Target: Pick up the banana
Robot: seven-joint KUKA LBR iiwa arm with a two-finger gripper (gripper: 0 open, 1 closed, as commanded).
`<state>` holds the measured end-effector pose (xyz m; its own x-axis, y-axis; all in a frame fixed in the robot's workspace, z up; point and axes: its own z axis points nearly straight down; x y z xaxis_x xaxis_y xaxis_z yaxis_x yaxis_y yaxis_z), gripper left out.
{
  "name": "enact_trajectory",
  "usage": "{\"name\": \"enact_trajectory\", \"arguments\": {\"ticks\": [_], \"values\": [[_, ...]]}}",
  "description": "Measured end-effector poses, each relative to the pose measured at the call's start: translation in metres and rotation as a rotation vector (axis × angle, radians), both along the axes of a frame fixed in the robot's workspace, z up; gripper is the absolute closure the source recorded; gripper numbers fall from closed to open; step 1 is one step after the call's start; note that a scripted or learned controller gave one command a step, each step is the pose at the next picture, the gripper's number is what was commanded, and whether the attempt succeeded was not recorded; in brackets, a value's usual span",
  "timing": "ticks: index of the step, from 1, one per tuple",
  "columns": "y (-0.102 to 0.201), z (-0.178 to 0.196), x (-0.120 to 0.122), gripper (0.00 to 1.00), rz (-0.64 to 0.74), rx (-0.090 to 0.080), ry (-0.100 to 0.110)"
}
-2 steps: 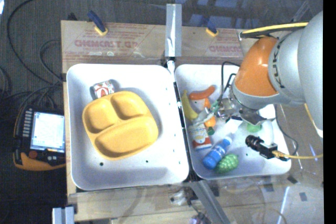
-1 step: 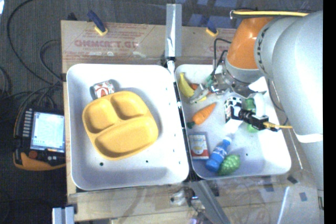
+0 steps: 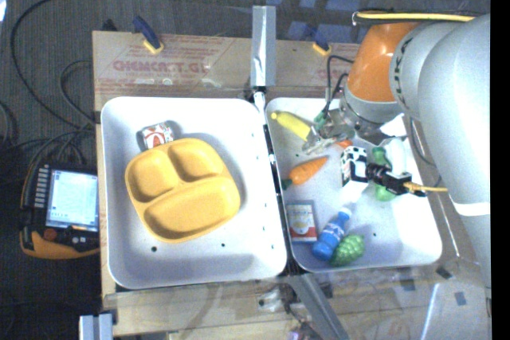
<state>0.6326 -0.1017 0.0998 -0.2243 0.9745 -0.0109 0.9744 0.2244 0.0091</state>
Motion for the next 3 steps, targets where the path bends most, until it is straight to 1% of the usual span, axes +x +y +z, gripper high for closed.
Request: {"name": "enact_trajectory", "arguments": {"ticks": [1, 2, 3], "values": [[0.060, 0.084, 0.036, 1.00, 0.026, 0.005, 0.011], [0.079, 0.131, 0.036, 1.00, -0.053, 0.006, 0.011], [0.079, 0.131, 0.036, 0.00, -0.054, 0.004, 0.011]]}}
